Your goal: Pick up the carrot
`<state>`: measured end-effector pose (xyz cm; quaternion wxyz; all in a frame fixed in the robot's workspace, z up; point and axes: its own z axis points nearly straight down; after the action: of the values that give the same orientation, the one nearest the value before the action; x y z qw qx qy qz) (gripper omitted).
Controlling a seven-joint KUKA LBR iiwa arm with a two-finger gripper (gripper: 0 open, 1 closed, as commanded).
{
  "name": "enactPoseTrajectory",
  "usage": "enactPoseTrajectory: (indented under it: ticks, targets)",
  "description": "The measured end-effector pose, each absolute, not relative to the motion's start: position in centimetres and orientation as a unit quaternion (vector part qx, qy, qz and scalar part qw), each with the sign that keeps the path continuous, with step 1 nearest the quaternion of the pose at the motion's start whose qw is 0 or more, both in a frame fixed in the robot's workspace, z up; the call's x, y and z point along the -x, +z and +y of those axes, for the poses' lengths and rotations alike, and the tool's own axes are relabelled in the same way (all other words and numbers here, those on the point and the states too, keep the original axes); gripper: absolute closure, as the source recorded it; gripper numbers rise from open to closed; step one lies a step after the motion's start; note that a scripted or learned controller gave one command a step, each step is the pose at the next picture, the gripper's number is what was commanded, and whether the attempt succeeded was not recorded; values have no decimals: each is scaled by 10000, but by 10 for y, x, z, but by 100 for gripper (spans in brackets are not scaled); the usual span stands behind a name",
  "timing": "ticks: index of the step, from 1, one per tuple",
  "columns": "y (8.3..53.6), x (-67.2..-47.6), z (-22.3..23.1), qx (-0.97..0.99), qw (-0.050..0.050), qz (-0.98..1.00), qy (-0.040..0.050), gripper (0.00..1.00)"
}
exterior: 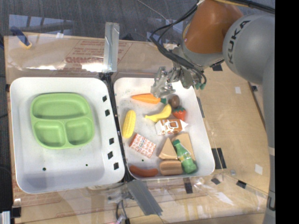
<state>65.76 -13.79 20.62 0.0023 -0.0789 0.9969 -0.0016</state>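
Two shallow white plastic bins sit side by side on my brown cardboard-covered tabletop. My big grey arm with its orange band comes in from the right. The left bin has a light green tray with three sections in it. The right bin is full of toy food.

My end effector hangs over the top end of the right bin. It is just above the right tip of the orange toy carrot. The carrot lies flat near the top of that bin, pointing left. I cannot tell if my end effector is apart or together, because the metal parts blur into each other.

I think I am at the reaching step. The carrot is not picked up yet. Next I need to come straight down with the carrot in the middle and squeeze it.

A yellow toy banana and a small brown round thing lie very near the carrot, so I could bump them. A yellow toy corn cob is lower down, and a green toy bottle is near the bottom.

Grey tape holds the cardboard down. Behind it is dark grey carpet.
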Motion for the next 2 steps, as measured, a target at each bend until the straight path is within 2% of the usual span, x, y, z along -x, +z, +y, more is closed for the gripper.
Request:
enactPoseTrajectory:
  ticks: [1, 2]
  targets:
    - [412, -658, -164, 1691, 73, 9856, -37, 100]
    - [374, -626, -209, 5089, 2, 8608, 0, 100]
